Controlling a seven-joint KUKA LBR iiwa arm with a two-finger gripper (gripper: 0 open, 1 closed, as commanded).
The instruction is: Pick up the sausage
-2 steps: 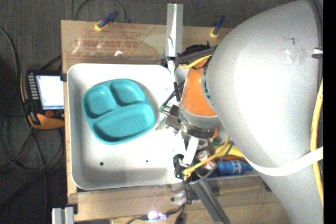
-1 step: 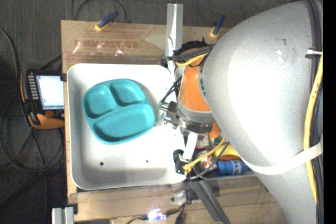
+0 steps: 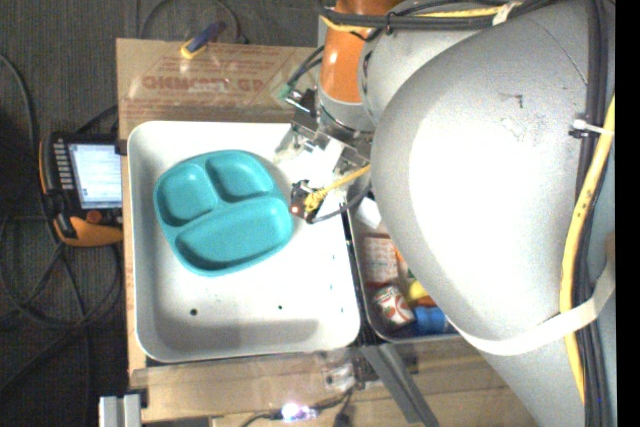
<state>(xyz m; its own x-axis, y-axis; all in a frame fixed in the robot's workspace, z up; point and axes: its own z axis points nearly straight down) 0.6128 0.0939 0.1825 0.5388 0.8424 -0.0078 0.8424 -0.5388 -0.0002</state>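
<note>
Arm [image 3: 500,165]: mine, nearest the lens; a smooth, rounded grey shell that covers most of the right bin [image 3: 375,327].
Orange band [image 3: 345,65]: glossy, just above my wrist, over the bench's far edge.
Gripper [image 3: 315,150]: hangs over the left bin's [image 3: 240,315] far right corner, just beside the plate; I cannot tell whether it is apart or together.
Plate [image 3: 225,210]: teal plastic with rounded corners and three compartments, lying flat in the left bin, whose floor is smooth white.
Right bin's visible strip: a red-and-white printed packet [image 3: 380,255], a small can-like thing [image 3: 393,305] and a blue thing [image 3: 432,320], crowded against my arm's edge.
Sausage: I cannot tell where it lies; my arm blocks most of that bin.
Cardboard sheet [image 3: 200,85]: flat, brown, with red print, beyond the left bin.
Handheld screen unit [image 3: 85,185]: orange-edged, left of the bench on grey carpet.
</note>
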